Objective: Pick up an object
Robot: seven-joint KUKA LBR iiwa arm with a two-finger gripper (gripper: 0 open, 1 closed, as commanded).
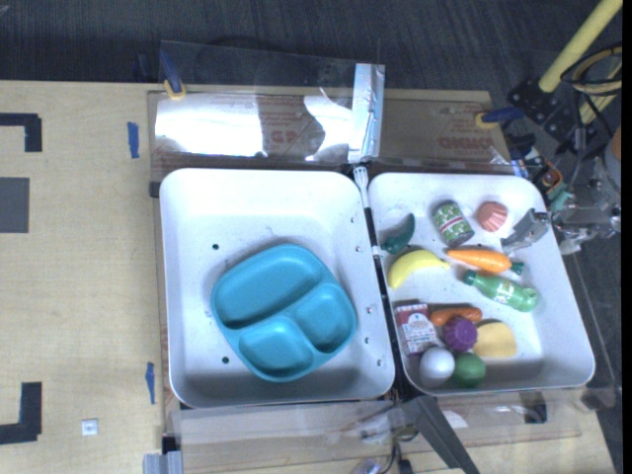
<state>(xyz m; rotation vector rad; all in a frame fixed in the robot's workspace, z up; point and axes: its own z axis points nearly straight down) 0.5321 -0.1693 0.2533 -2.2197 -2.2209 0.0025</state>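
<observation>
The right bin [573,314] holds several toy foods. A green can [453,221] and a pink ball [492,215] lie near its far side. An orange carrot [481,259] lies just above a green bottle [504,290], with a yellow banana [416,266] to their left. Toward the front are a red box [415,326], a purple grape bunch [460,334], a yellow lemon [497,340], a white egg [436,364] and a green lime [470,368]. My gripper [526,229] hangs by the bin's right rim, just right of the carrot's tip and beside the pink ball.
The left bin [188,215] carries a blue divided plate [283,310]. A teal piece [400,231] sits near the wall between the bins. A clear plastic sheet [267,107] stands behind the left bin. Cables and a yellow pole [585,33] crowd the far right.
</observation>
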